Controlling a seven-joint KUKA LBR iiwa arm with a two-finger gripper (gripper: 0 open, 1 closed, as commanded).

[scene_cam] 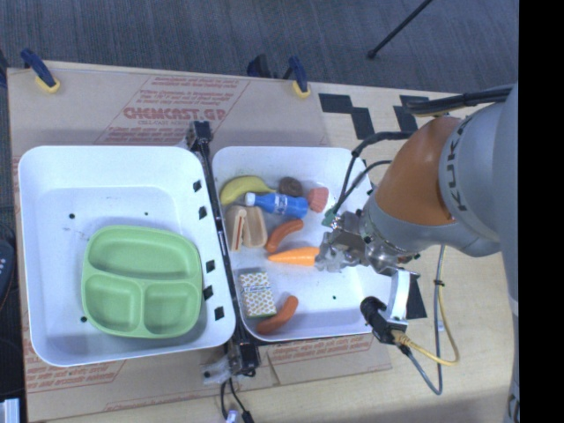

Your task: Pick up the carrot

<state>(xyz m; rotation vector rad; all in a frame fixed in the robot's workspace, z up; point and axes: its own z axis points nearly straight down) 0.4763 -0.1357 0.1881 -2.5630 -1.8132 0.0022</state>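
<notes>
You can't tell how your jaws (pixel 330 256) stand; they sit at the carrot's (pixel 293 256) blunt right end. The carrot is smooth, orange and tapered, lying flat just right of the hot dog bun (pixel 246 227), below the blue-labelled bottle (pixel 278 204), in the right bin (pixel 348 324).

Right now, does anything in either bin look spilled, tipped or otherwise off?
Nothing stands out. The green tray lies flat in the left bin. In the right bin the carrot, banana and blue bottle lie loose, unspilled. The pincer sits at the carrot's right end.
</notes>
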